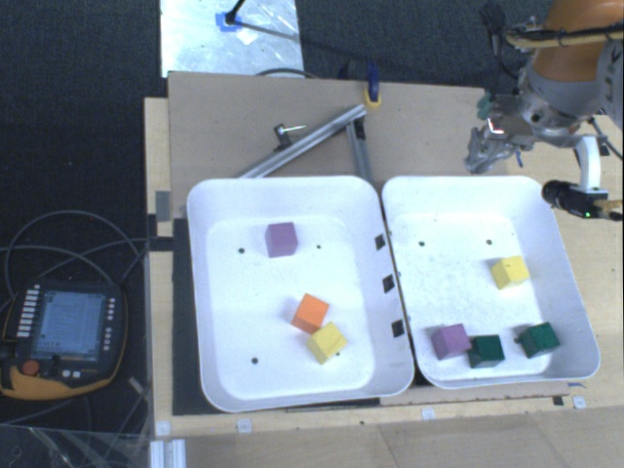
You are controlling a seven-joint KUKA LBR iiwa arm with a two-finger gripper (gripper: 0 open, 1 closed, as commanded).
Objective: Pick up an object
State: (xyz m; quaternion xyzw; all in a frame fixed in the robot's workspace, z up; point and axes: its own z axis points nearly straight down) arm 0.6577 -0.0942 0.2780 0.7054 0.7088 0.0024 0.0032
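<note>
My gripper [485, 151] hangs over the bench just beyond the far rim of the right bin [468, 185], above bare board, not over any block. It is small and blurred from here, and I cannot tell how it is set; nothing shows in it. So I judge the task barely begun: no block is lifted, all lie flat on the bin floors. In the right bin a yellow cube [510, 272] sits nearest to me, toward the right wall, with a purple cube [450, 340] and two green cubes [486, 350] [537, 339] in a row along the near wall, the purple one touching or just beside the first green one. In the left bin [210, 291] a purple block [281, 239] stands alone, and an orange block [311, 312] touches a yellow block [328, 342]. All is left to do: choose a block, travel over it, descend, grasp, lift. The lone yellow cube looks the easiest pick.
</note>
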